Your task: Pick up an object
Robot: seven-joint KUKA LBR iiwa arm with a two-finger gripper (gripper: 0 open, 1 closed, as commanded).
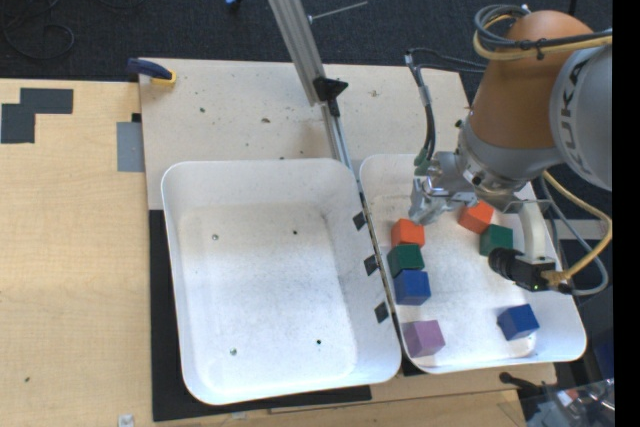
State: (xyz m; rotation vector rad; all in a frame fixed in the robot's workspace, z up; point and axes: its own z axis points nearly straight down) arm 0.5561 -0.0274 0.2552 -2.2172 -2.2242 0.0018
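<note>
- Pale wooden surface (70,245) carries two white bins: left bin (200,185), right bin (560,340).
- Right bin holds coloured blocks: orange block (407,233), green block (405,259), blue block (412,286), purple block (423,336), a second blue block (518,320), another orange block (477,214).
- Tool (432,200) hangs over the right bin's far part, just beside the orange block; whether it is spread, I cannot tell.

I count 7 small blocks, all in the right bin (560,340). Along its left wall, top to btm: orange cube (407,234), dark green cube (405,260), blue cube (412,287), the three touching in a column; lilac cube (424,336) apart below. Right side: orange block (477,215) w/ green block (496,239) just beside it; second blue cube (518,321) near btm-right corner.
</note>
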